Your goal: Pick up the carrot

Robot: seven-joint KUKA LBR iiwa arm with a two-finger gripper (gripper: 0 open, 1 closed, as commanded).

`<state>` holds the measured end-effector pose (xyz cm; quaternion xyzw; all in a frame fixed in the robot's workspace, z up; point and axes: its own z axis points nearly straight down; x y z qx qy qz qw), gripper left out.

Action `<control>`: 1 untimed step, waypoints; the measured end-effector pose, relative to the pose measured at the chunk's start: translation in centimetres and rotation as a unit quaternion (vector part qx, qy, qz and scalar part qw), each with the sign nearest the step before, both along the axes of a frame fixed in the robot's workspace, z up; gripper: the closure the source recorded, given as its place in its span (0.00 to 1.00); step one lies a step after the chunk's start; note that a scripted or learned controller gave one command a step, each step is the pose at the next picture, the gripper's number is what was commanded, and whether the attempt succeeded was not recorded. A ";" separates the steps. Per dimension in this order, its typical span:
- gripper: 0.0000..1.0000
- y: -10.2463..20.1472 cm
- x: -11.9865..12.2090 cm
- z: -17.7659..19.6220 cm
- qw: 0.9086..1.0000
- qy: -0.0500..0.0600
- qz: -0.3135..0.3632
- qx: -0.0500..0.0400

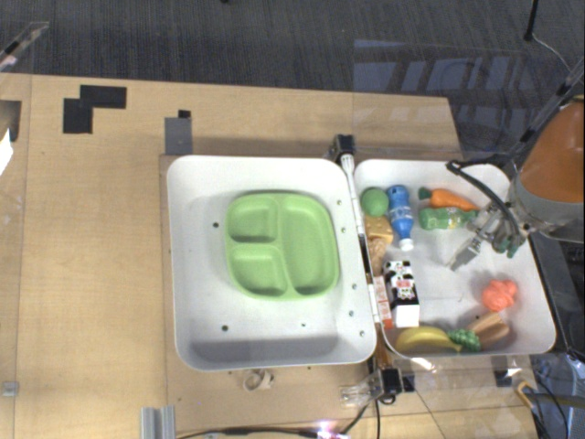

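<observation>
The carrot [453,199] is orange with a small green top and lies near the back wall of the right bin [539,337]. A green bottle-like item [447,219] lies just in front of it. My gripper [470,248] hangs over the bin's middle right, a little in front of and to the right of the carrot and apart from it. Its fingers [460,257] look spread, with nothing between them. The grey arm with its orange band [558,158] enters from the right.
The right bin also holds a green ball [373,201], a blue bottle [398,210], a black-and-white carton [399,287], a banana [426,338], a salmon-coloured toy [499,293] and a brown bun [492,326]. In the left bin [192,337] sits a green divided plate [279,245].
</observation>
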<state>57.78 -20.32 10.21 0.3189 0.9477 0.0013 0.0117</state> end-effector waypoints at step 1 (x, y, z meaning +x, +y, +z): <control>0.00 -0.1 7.2 3.3 0.950 0.003 0.312 -0.005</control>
